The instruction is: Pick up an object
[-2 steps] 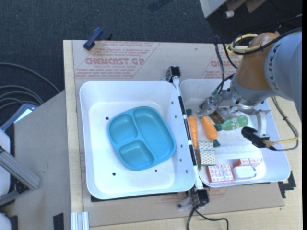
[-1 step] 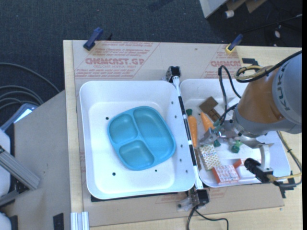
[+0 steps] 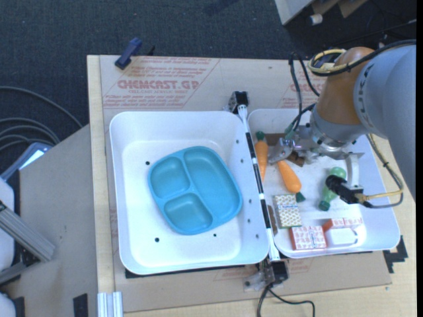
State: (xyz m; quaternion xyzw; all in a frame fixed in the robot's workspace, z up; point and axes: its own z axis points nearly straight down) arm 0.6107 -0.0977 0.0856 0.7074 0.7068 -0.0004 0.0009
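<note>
My gripper is low in the right bin, near its back left part, under the grey arm with the orange band. Just below it lies a short orange carrot, slanted. A second, longer carrot lies along the bin's left wall, to the left of the gripper. A green toy vegetable rests to the right of the short carrot. Whether the gripper touches anything is hidden by the wrist.
Near the right bin's front edge lie a small checkered box, a red-and-white box and a white packet. The left bin holds a blue divided plate. A cable loops off the arm.
</note>
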